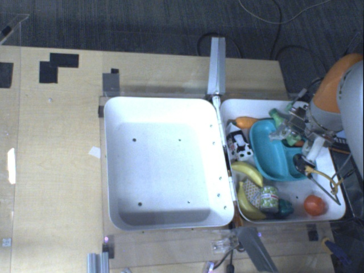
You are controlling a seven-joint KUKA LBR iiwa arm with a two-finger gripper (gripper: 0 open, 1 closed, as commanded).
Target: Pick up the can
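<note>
Wooden bench (pixel 57 169), bearing two shallow white bins side by side.

Left bin (pixel 162 218), well apart from the gripper, across the shared rim toward the view's left.

Right bin (pixel 335 212), directly beneath the gripper, crowded with loose items and so leaving little free approach room.

Grey arm with orange band (pixel 333 90), reaching in from behind the gripper at the view's right.

Blue bowl (pixel 273 152), immediately under the gripper and partly covered by it; probably not the target, merely on the path.

Two bananas (pixel 248 187), below and to the view's left of the gripper, curved along the bin's near corner.

Gripper (pixel 291 131), poised over the bowl's far rim; open or closed state impossible to tell at this slant, and nothing seen held.

Can (pixel 268 198), apparently lying on its side, near but clearly apart from the gripper, toward the bin's near wall; touching the lower banana, with a dark teal object (pixel 286 208) just beside it. Hemmed in on both sides, hence likely awkward to grasp. Not yet picked up.

Red ball (pixel 314 205), beyond the can toward the view's right, below the gripper.

Black-and-white toy (pixel 241 147), beside the bowl, level with the gripper on the view's left.
</note>
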